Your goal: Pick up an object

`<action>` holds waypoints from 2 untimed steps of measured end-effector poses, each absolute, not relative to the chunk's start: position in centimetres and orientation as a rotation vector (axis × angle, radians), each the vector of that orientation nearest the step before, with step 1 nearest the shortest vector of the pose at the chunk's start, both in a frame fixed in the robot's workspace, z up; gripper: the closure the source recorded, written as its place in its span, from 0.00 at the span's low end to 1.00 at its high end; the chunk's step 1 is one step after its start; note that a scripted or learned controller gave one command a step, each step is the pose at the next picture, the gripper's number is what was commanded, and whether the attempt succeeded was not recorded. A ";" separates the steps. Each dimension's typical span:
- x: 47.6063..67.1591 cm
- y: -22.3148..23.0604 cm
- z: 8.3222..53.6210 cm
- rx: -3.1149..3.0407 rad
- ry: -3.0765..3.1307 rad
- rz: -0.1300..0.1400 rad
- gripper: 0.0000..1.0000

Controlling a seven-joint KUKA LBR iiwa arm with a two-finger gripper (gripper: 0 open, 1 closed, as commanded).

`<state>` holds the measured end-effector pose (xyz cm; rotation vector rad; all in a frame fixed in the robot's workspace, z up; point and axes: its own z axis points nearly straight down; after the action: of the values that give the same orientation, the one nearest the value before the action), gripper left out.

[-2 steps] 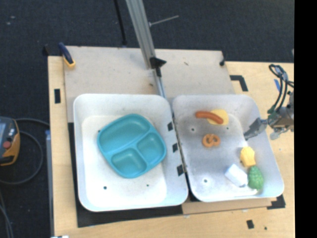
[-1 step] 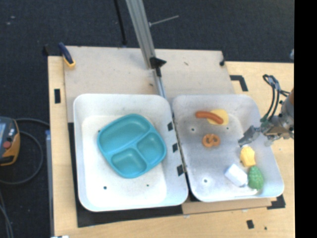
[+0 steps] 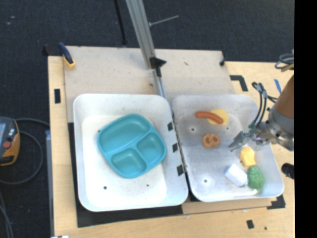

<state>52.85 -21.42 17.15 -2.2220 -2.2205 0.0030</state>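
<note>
Wooden worktop (image 3: 119, 68) carries two shallow white bins side by side. Left bin (image 3: 89, 108) holds one large teal plate (image 3: 131, 145) with three compartments, lying flat with nothing in it. Right bin (image 3: 198, 182) holds the small things: a red sausage (image 3: 208, 115) lying left to right against a yellow piece (image 3: 220, 115) at the far side; an orange pretzel (image 3: 211, 141) near the middle; a yellow block (image 3: 247, 156), a white block (image 3: 236, 174) and a green broccoli (image 3: 256, 177) clustered at the near right. Grey arm (image 3: 282, 113) enters from the right, jaws (image 3: 242, 140) low over the right bin; whether they are spread or closed cannot be told. Nearest thing is the yellow block, just on the near side of the jaws; the pretzel lies to their left, a little farther off.
</note>
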 end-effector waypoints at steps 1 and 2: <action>53.0 -21.4 12.9 -2.222 -2.220 0.004 0.00; 53.1 -21.5 14.3 -2.229 -2.221 -0.002 1.00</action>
<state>53.12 -21.51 14.28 -2.2291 -2.2213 -0.0025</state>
